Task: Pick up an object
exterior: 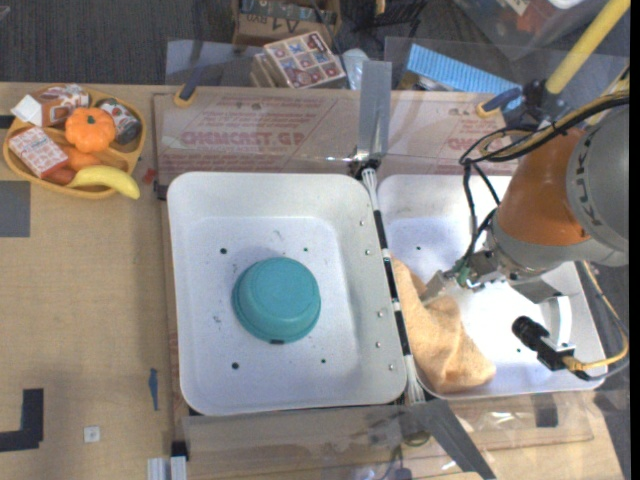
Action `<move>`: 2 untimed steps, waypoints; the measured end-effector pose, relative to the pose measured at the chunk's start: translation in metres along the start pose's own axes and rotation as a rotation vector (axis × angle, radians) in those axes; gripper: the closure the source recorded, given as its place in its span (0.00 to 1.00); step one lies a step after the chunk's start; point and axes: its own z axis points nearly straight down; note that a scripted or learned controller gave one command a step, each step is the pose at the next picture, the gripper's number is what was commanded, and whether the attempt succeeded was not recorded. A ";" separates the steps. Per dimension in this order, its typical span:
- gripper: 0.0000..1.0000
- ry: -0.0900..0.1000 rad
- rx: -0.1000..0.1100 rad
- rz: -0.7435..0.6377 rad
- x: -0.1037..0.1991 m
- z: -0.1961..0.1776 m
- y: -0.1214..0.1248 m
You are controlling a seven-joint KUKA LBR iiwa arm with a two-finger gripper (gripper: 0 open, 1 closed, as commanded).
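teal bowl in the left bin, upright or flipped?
Flipped. The teal bowl lies mouth down on the floor of the left bin: a smooth domed back faces the camera, and no rim opening or hollow shows.

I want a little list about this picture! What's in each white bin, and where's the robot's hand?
left bin: teal bowl, upside down, near the middle
right bin: tan cloth, crumpled along the near left side
gripper: low in the right bin, at the cloth's upper edge
arm: reaches in from the right
held: cannot tell
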 end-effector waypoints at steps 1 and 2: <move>0.00 0.005 0.009 -0.150 0.062 -0.094 -0.005; 0.00 0.006 0.012 0.051 0.007 -0.053 -0.033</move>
